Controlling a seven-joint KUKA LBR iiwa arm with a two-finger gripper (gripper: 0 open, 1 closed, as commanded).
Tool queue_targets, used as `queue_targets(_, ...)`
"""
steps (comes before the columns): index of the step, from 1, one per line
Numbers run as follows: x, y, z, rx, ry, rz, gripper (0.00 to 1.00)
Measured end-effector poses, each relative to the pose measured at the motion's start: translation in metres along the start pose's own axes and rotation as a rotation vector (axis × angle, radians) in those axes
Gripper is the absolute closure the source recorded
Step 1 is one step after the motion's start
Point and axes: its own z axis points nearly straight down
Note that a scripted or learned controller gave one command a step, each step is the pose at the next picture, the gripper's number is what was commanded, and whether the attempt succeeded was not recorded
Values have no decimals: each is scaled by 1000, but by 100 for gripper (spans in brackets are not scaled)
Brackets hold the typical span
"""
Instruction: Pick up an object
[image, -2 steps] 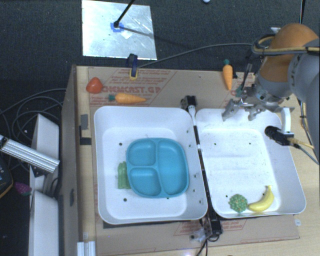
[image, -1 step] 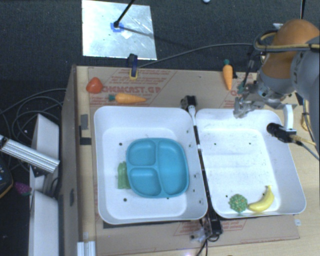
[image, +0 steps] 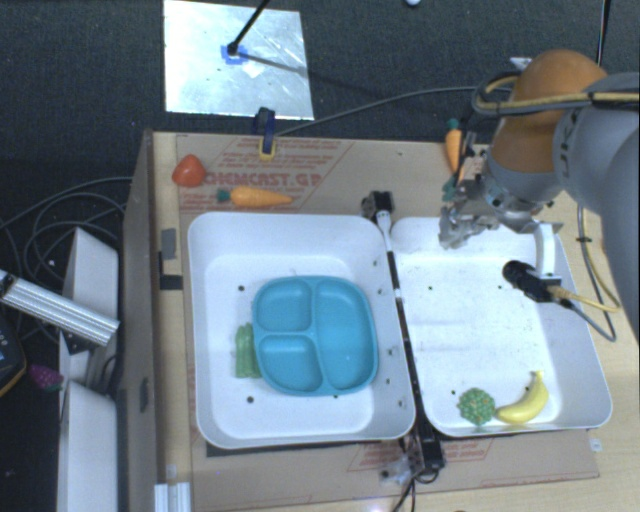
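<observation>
1. Camera view: 2 white bins sit side by side on a cardboard-covered bench, the left bin (image: 215, 300) and the right bin (image: 590, 395).
2. The arm (image: 560, 120) enters from the right. Its gripper (image: 460, 228) hangs over the far left corner of the right bin.
3. Whether the gripper's tips are spread or pressed together cannot be told at this angle. Nothing is visible between them.
4. Candidate objects in the right bin: a yellow banana (image: 525, 400) and a green broccoli piece (image: 476, 405). Both lie at the near edge, just beside each other, well apart from the gripper.
5. The left bin holds a blue divided plate (image: 313, 335) with 3 compartments. A green item (image: 244, 352) lies against the plate's left side.
6. On the cardboard beyond the left bin lie an orange carrot (image: 255, 198) and a red-orange tomato-like item (image: 188, 171).
7. A second small carrot (image: 454, 148) lies on the cardboard beyond the right bin, near the arm.
</observation>
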Motion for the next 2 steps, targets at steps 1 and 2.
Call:
queue_targets(1,-1,1,-11,-3,-1,-1,100)
queue_targets(2,27,-44,1,2,0,1,100)
